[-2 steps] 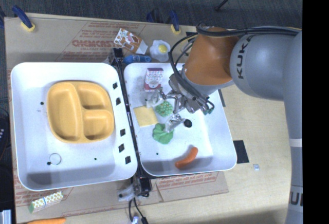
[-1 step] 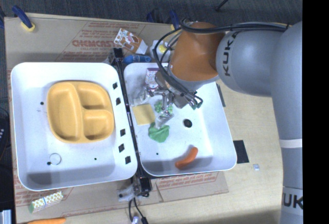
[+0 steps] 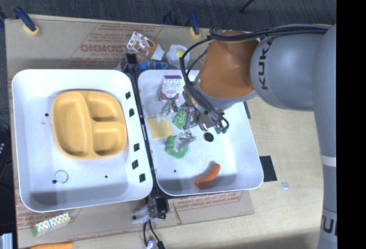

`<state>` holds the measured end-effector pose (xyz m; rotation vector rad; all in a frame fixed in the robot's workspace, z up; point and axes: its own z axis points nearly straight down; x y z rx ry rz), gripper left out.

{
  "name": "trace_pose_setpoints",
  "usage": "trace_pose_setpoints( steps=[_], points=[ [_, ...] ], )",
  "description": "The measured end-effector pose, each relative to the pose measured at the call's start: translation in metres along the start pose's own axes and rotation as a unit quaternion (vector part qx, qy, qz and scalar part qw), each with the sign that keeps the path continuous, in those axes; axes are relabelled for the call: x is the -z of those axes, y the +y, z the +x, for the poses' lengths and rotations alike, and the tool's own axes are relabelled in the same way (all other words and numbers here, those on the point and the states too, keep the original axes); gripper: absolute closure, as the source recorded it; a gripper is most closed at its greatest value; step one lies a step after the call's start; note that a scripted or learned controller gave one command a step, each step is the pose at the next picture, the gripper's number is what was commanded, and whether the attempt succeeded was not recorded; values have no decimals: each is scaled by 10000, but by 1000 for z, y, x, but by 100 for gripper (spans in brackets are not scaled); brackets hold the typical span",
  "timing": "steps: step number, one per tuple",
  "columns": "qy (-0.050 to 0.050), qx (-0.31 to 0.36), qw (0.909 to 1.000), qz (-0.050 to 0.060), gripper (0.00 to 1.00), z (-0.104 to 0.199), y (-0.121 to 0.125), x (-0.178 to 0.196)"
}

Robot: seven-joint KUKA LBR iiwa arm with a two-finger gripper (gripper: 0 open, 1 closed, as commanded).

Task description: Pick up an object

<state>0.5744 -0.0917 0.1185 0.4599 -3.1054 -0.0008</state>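
My gripper (image 3: 178, 123) is low in the right bin (image 3: 247, 145), under the arm's orange band. It stands open, one metal finger (image 3: 170, 108) toward the back and the other toward the front. Between them lies a small pale green object (image 3: 179, 119), with no grip on it that I can see. A darker green leafy piece (image 3: 175, 147) lies just in front of the front finger. A flat yellow slice (image 3: 158, 127) sits to the left of the gripper. A red and white packet (image 3: 171, 87) lies behind it. An orange sausage-shaped piece (image 3: 207, 175) rests near the bin's front wall.
The left bin (image 3: 28, 128) holds a yellow divided tray (image 3: 90, 123). A black divider with clips (image 3: 139, 133) runs between the bins. Loose packets and a blue item (image 3: 150, 64) lie on the cardboard behind the bins. The arm's body covers the right bin's back right corner.
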Motion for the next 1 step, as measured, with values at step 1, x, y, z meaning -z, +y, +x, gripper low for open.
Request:
trace_pose_setpoints(
  steps=[1],
  points=[
    [-15,-300,9995,6,0,-47,-15,-20]
  ],
)
